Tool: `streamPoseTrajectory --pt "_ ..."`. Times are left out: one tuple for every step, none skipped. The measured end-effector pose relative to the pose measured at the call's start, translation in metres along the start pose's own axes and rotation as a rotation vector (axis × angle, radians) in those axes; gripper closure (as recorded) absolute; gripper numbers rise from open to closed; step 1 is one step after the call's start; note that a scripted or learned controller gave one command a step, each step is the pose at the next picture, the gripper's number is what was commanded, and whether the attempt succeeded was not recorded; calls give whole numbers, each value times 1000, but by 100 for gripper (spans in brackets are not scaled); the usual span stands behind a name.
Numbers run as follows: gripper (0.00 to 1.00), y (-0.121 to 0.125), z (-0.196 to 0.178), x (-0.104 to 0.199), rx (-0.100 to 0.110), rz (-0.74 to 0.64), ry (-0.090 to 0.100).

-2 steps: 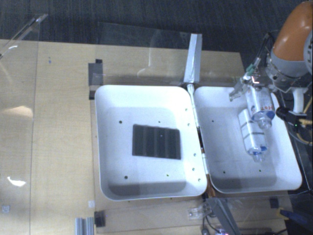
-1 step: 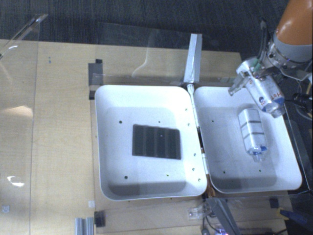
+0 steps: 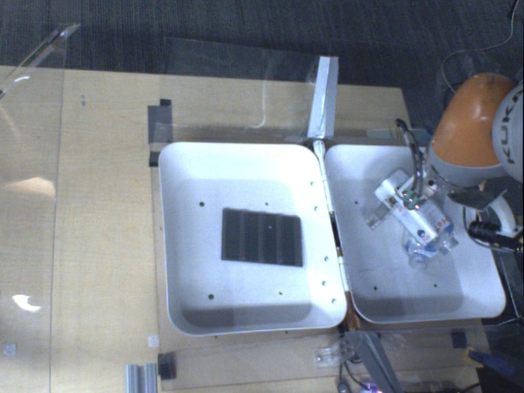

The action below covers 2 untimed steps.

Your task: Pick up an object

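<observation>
The dark ribbed pad (image 3: 262,237) lies flat mid-floor of the left bin (image 3: 184,170), well left of the claw (image 3: 413,219) over the right bin (image 3: 360,293); whether that claw is apart or together I cannot tell.

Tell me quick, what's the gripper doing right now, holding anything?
Gripper: over the right bin, above a small clear-and-blue item; whether it is open, shut or holding that item cannot be told.

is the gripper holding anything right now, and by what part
Cannot be told. The gripper hangs over the right bin, and something pale blue shows by its tip, too blurred to say whether it is gripped.
</observation>
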<state>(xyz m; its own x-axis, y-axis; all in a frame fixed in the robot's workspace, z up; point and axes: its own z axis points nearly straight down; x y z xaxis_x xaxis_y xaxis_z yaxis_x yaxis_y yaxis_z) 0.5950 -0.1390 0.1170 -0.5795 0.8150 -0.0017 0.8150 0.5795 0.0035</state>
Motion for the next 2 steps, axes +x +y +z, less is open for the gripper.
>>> streamPoseTrajectory --pt "0 -1 -105 -27 -3 -3 -4" --pt "0 -46 -57 -25 2 9 1"
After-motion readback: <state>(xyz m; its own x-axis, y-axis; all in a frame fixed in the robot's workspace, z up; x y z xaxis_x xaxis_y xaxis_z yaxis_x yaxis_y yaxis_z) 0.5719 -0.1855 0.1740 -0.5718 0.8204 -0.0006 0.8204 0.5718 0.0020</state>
